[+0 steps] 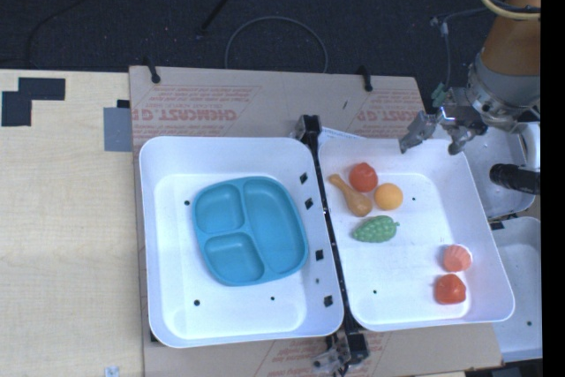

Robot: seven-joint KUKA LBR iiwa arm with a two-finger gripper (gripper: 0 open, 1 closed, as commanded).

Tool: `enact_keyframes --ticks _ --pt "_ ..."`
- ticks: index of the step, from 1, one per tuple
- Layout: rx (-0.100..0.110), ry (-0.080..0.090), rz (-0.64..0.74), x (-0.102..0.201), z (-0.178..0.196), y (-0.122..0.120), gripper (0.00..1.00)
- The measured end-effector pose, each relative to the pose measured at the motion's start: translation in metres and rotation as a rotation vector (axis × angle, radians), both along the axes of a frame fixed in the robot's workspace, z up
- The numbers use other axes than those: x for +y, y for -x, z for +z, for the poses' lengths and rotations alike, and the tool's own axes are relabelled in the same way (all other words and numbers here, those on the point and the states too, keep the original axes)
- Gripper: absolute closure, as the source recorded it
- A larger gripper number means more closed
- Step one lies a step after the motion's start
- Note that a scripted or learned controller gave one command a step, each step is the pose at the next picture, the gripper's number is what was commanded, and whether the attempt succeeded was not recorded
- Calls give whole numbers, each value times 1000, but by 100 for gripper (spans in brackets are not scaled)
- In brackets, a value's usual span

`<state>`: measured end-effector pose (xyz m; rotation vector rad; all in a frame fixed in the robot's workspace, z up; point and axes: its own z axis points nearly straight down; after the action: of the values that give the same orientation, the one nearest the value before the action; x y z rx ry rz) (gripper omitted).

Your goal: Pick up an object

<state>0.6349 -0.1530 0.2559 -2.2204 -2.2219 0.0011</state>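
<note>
Gripper [437,132] hangs open and empty over the right bin [481,216] rim at about one o'clock, fingers spread. In that bin: tomato [363,177], orange [388,196], tan gourd [351,195] and green grapes [376,229] clustered at ten o'clock; shell [456,258] and red fruit [450,289] at five o'clock. Left bin [168,278] holds a blue tray [249,229] at centre.

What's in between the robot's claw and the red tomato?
Nothing but bare white floor of the right bin. The camera view shows the gripper hovering open-jawed above the bin's far rim, with no toy between it and the tomato.
</note>
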Motion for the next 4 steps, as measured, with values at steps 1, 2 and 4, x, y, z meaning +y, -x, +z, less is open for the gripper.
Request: enact_keyframes --ticks 1,2,4 --pt "7 -2 1 5 -47 8 0" --pt "6 -1 0 4 -91 10 0" --pt "1 -1 1 6 -122 5 100"
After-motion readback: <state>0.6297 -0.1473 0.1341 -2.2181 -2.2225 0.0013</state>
